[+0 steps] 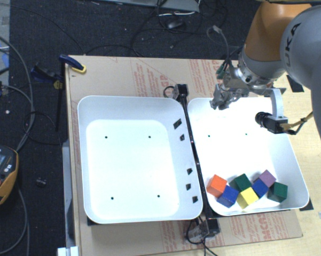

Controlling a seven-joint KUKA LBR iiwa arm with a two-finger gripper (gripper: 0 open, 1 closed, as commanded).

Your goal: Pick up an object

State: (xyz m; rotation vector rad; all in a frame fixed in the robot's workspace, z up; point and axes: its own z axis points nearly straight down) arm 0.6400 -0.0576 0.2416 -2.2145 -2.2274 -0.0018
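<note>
Left bin [91, 111]: white, shallow, nothing to grab there. Right bin [296, 161]: blocks bunched at near edge, touching each other. L to R: orange block [217, 185], blue block [228, 196], dark green block [241, 182], yellow block [248, 197], purple block [267, 178], green block [279, 191] at far right of the cluster. Small cubes, prob. light, stiff, smooth faces, not fragile. Orange block looks best pick: its left side is free; grip across two opposite flat faces, avoid corners. Gripper [220, 103] hangs over far-left part of right bin, well apart from blocks; nothing seen in it, open vs closed can't tell at this angle.
</note>
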